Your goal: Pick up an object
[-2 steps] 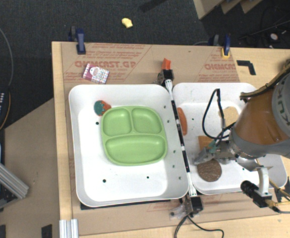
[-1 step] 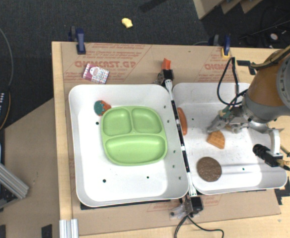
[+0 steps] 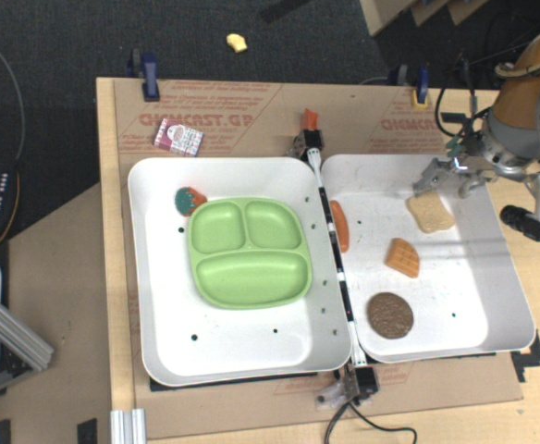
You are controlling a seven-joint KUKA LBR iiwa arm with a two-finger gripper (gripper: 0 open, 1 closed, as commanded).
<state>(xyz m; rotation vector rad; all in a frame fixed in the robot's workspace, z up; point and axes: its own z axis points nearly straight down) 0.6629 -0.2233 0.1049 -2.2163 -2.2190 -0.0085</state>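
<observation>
Jaws stand spread and hold nothing; my gripper [image 3: 447, 176] hangs over the back of the right bin [image 3: 506, 294], just above the pale bread slice [image 3: 431, 213]. Judged light, stiff and crumbly, the slice wants a gentle pinch across its short sides. It lies flat on smooth white plastic, with the waffle piece [image 3: 402, 257] near, the brown cookie [image 3: 390, 314] further off, and open floor around.

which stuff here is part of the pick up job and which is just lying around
Part of the job:
claw
bread slice
waffle piece
brown patty
hot dog

Lying about:
green divided plate
small packet
yellow scrap
</observation>
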